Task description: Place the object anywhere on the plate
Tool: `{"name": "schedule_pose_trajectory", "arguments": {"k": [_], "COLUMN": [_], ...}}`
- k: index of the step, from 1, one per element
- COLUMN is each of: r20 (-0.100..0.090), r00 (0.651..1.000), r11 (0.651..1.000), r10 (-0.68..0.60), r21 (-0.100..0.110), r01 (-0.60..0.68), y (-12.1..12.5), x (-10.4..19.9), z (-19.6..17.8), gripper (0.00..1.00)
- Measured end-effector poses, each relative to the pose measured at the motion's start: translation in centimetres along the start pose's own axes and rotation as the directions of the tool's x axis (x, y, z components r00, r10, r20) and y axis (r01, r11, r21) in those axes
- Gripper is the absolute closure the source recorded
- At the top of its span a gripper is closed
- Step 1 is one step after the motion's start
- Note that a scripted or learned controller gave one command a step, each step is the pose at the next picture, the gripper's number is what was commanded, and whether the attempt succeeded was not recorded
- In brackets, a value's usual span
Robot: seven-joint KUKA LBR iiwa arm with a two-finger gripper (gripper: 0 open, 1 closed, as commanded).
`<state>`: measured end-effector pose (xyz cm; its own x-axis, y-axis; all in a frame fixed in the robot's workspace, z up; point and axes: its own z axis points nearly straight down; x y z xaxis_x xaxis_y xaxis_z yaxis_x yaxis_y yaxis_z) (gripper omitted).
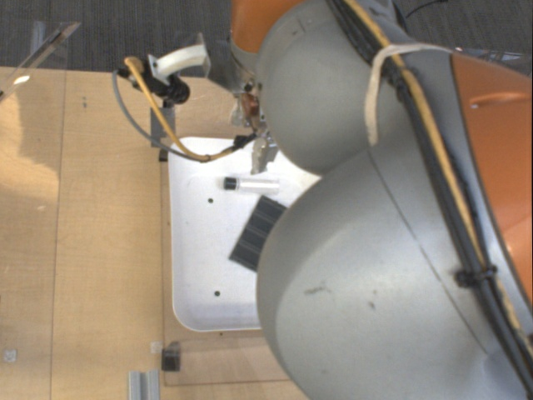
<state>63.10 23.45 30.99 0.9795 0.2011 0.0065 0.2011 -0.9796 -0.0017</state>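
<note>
- A small clear plastic tube with a dark cap [250, 185] lies flat in the shallow white plastic bin [193, 248], its long axis running left to right in the camera view, cap end to the left.
- Just below it, apart from it, a flat dark grey ribbed rectangular piece [257, 232] lies at a slant, partly hidden by the arm.
- The bulky grey arm with its orange band [391, 223] leans in from the right, covering much of the bin.
- The claw [263, 152] hangs just above the tube's right end; whether it is parted or closed, I cannot tell.
- The bin rests on a pale wooden bench [83, 223].
</note>
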Motion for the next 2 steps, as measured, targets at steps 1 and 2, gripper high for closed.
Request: {"name": "schedule_pose_trajectory", "arguments": {"k": [1, 2], "r20": [0.003, 0.001], "r00": [0.943, 0.941], "r11": [0.943, 0.941], "r10": [-0.332, -0.338], "r21": [-0.002, -0.005], "r01": [0.332, 0.338], "y": [0.2, 0.1], "x": [1.4, 1.5], "z": [-4.6, -5.6], "gripper": [0.0, 1.0]}}
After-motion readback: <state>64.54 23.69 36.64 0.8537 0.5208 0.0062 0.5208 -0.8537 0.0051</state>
